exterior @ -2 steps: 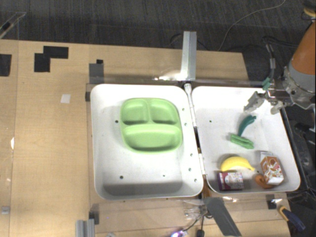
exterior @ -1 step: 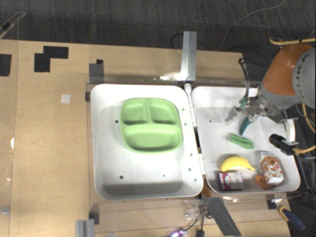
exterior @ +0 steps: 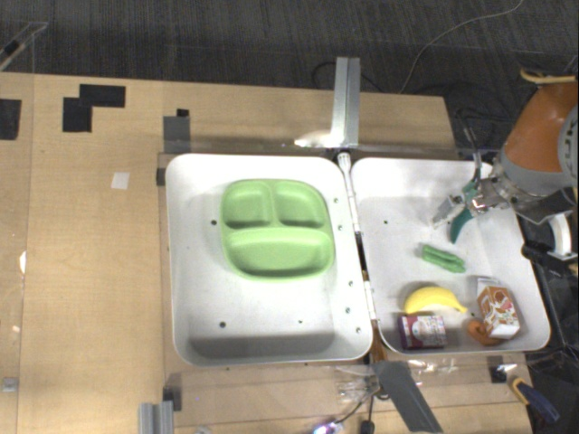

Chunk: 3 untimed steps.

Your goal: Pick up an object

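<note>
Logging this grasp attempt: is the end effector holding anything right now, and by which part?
Nothing is held. The end effector hangs over the right white bin, nothing between its open fingers; the green bean-shaped toy lies below it in the bin.

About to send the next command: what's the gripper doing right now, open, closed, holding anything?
Gripper: open, holding nothing, over the right bin, above the green object.

A wooden counter (exterior: 81,242) carries two white bins: the left bin (exterior: 185,315) and right bin (exterior: 389,188). Black squares (exterior: 90,102) mark its far-left corner.
</note>
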{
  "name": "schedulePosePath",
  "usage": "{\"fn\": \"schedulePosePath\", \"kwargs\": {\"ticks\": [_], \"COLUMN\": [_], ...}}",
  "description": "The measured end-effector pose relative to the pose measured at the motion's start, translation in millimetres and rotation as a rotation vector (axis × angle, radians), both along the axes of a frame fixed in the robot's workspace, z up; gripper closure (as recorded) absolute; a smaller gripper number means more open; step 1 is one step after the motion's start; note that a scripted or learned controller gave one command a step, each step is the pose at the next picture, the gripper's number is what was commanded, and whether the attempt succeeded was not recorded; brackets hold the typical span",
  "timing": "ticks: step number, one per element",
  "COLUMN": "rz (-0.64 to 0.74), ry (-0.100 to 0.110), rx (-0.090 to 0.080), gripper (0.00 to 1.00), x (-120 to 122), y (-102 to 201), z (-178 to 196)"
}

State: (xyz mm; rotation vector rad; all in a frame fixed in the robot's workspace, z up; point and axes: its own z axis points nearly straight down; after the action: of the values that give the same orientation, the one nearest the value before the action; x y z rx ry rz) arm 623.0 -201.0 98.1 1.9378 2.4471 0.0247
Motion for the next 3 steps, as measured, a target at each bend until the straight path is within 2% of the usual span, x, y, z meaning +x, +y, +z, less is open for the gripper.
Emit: {"fn": "schedulePosePath", "kwargs": {"ticks": [1,2,3], "rz": [0.155,0.033,0.207], "ry": [-0.001,0.002,0.002], "rx": [-0.008,0.000,-0.007], "gripper": [0.00,0.00,0.00], "x": [5.5,9.4,11.0], "y": [-1.6,0.9,-1.0], "z": [0.3,-0.3,-0.4]}}
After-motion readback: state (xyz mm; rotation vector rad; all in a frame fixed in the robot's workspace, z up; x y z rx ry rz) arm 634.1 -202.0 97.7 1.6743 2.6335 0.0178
